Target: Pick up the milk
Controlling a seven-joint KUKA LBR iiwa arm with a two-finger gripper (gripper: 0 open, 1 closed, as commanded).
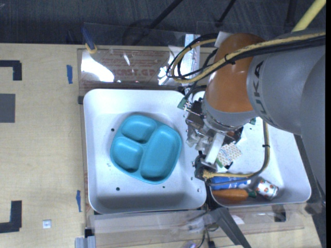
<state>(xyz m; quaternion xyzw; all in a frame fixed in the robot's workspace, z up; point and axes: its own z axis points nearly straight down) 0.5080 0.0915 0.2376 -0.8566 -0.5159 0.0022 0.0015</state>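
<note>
The tool [201, 168] hangs low over the seam where the two white bins meet, pointing down at the near corner of that seam. Its tip is a dark blur against the bin walls, so whether it is apart or together I cannot tell, and nothing can be seen clamped in it. Above it the arm [235, 76] rises, its orange band bulking over the far part of the right bin [289, 159], with yellow and black cables [181, 66] looping off the wrist.

Just beside the tool, on the arm's side of it, lies a small carton printed with a diamond pattern, which looks to be the milk [230, 154]. It rests on the floor of the right bin, partly hidden behind the tool's white body; whether the two touch cannot be made out.

Nearer the camera than the tool, along the right bin's front wall, lie a blue and yellow packet [231, 179] and, just in front of it, an orange object [232, 194]. Past those, further from the tool toward the arm's side, a small can [266, 190] lies on its side.

On the tool's other side, well apart from it, a blue divided plate [146, 148] sits in the middle of the left bin [98, 138]. Beyond that bin the pale wooden tabletop [41, 138] stretches away.
</note>
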